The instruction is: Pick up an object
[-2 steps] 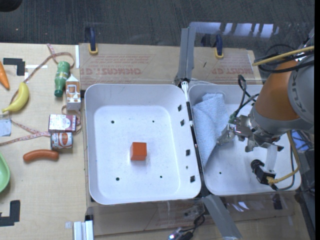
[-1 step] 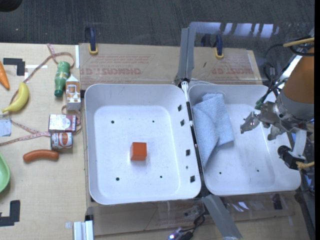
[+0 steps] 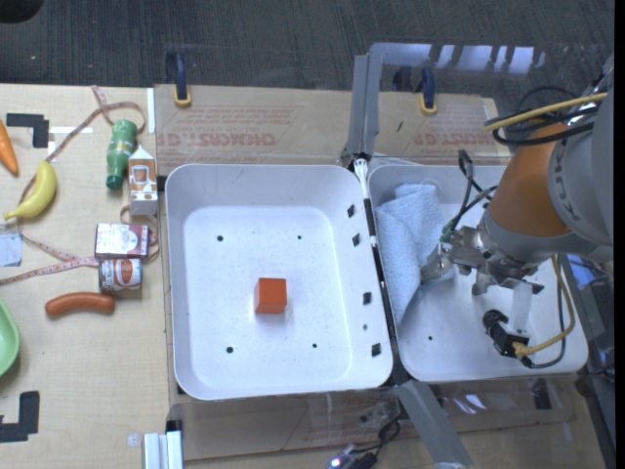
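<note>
A small orange-red cube (image 3: 271,295) rests near the middle of the left bin (image 3: 195,360). A light blue cloth (image 3: 404,231) lies bunched along the left side of the right bin (image 3: 439,360). The grey arm with its orange band (image 3: 527,198) reaches over the right bin. My gripper (image 3: 437,265) sits low at the cloth's right edge, seemingly touching it. The wrist body hides how it stands. The cube is far to its left, across the bin walls.
On the wooden bench left of the bins lie a banana (image 3: 35,191), a green bottle (image 3: 120,149), a small carton (image 3: 143,180), a can (image 3: 121,275), a sausage (image 3: 79,305) and a measuring tape. Black cables (image 3: 508,340) hang over the right bin's front.
</note>
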